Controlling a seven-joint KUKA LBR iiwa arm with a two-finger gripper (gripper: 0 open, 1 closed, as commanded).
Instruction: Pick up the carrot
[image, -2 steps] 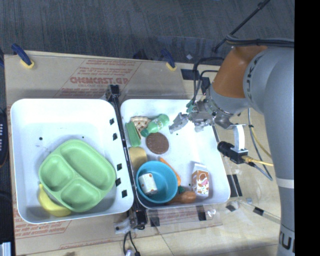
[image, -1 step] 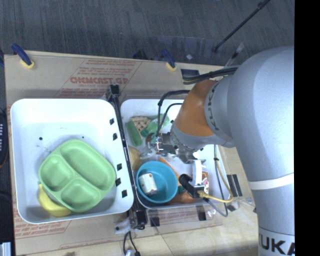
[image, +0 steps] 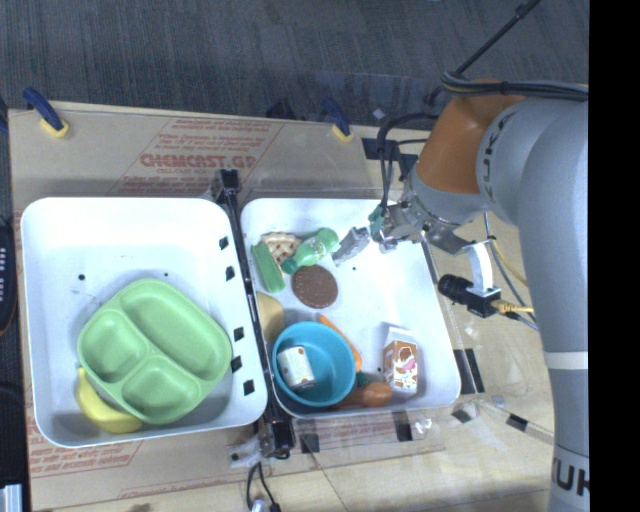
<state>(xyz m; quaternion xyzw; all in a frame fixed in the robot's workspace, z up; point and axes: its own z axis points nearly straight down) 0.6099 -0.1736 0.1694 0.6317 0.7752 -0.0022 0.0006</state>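
carrot (image: 352, 372) is being seen lying aslant by the blue bowl (image: 316, 365), well below-left of the gripper (image: 352, 243), whose grip cannot be told.

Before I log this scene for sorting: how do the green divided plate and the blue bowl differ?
The green divided plate is flat with three compartments, lying in the left bin; the blue bowl is round and deeper, in the right bin. The plate looks larger and covers a yellow item; the bowl holds a small can.
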